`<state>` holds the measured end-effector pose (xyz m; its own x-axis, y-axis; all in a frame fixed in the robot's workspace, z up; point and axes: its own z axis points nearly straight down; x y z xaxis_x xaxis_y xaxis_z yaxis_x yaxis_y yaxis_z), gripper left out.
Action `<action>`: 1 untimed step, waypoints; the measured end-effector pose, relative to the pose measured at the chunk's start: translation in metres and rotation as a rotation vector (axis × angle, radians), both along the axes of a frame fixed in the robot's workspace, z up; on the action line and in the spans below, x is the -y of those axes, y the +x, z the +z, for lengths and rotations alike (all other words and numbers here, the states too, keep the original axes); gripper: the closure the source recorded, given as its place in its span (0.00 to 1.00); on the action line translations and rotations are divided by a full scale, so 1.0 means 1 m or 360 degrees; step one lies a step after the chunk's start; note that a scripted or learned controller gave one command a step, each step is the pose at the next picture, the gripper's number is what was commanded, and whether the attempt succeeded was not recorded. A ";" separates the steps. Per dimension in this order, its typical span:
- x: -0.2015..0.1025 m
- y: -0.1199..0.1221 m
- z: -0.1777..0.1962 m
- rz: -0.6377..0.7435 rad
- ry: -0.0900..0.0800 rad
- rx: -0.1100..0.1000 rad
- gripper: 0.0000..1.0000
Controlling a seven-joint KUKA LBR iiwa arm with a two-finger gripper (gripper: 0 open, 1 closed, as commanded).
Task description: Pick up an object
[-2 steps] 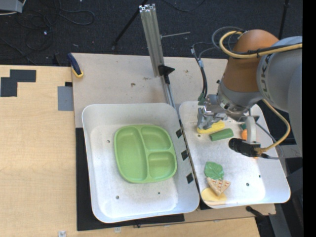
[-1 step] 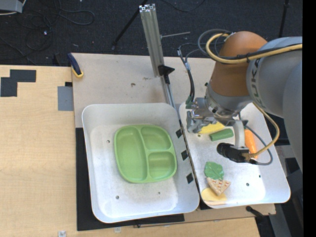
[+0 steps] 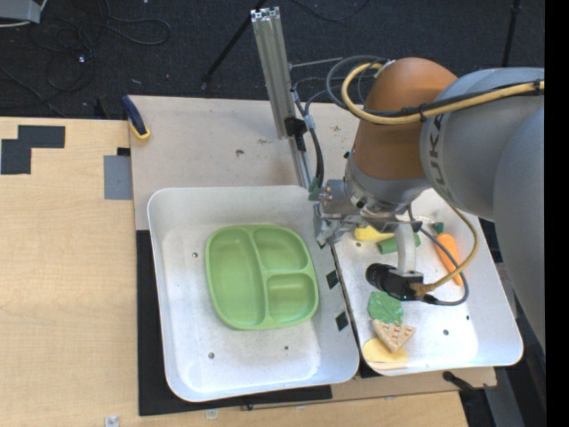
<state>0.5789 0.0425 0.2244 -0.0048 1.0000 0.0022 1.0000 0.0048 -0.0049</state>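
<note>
Camera view: jaws, state unclear, hang over right bin (image 3: 498, 345) by its left edge, above toys.

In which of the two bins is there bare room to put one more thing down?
The left bin has bare floor all around the green plate, widest along its near edge. The right bin is crowded on its left side with toy food under the gripper; its near right corner is bare.
</note>
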 end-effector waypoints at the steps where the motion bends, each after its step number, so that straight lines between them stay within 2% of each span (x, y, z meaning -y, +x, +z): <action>1: -0.046 -0.018 0.010 0.0000 -0.0001 -0.0001 1.00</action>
